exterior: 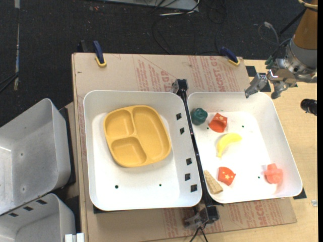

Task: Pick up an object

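1. The gripper (263, 88) hangs at the upper right of the frame, over the top right corner of the right bin (286, 150), its jaws apart and holding nothing; it looks parked clear of the pieces before a reach.
2. Candidates lie loose in that bin: a banana (227, 143) mid-bin, a teal ball (199, 116) upper left, red blocks, a pink piece.
3. The left bin (96, 150) holds a yellow tray (137, 135).
4. Red print on the cardboard (151, 72) is reversed; I cannot read it.
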Tool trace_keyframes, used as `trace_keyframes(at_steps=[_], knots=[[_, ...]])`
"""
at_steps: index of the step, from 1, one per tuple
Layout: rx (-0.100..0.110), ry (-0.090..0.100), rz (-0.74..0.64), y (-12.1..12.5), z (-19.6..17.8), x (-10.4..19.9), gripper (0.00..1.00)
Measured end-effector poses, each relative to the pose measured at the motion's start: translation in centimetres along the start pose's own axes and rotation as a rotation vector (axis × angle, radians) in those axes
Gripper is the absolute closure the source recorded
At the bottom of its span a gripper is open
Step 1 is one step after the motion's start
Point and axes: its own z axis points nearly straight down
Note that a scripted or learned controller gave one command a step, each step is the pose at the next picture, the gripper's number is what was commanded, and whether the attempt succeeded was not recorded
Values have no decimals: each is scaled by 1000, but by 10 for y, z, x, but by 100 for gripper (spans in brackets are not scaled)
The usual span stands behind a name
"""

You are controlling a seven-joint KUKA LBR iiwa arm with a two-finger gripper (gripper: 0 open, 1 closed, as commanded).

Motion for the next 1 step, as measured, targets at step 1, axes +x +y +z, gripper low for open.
trace_keyframes(at_steps=[1], knots=[[-14, -3, -3, 2, -10, 1, 0]])
